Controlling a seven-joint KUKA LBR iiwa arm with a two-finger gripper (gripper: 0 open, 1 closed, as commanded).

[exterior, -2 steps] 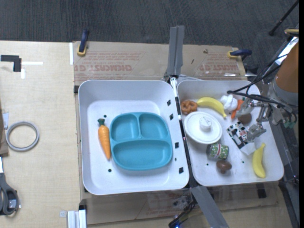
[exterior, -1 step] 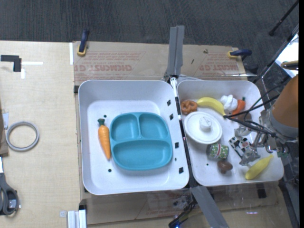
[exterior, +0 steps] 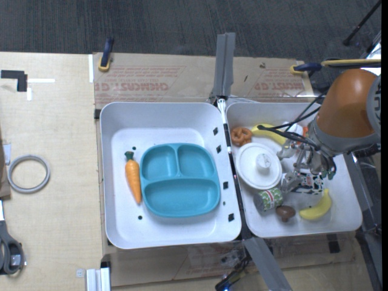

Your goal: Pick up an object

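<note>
My gripper (exterior: pixel 301 176) hangs low inside the right bin (exterior: pixel 345 220), under the orange band of the arm (exterior: pixel 344 105). It sits just right of a white round lid (exterior: pixel 259 164) and above a yellow banana (exterior: pixel 317 208). Near it lie a green patterned cup (exterior: pixel 268 199) on its side and a small brown object (exterior: pixel 285 211). A pretzel-like brown item (exterior: pixel 240 136) and a second banana (exterior: pixel 274 133) rest at the bin's far side.
The left bin (exterior: pixel 112 180) holds a blue divided plate (exterior: pixel 180 179) and an orange carrot (exterior: pixel 133 177) beside it. A grey tape ring (exterior: pixel 27 173) and scissors (exterior: pixel 11 254) lie on the bench at far left. A grey bar (exterior: pixel 223 65) stands between the bins.
</note>
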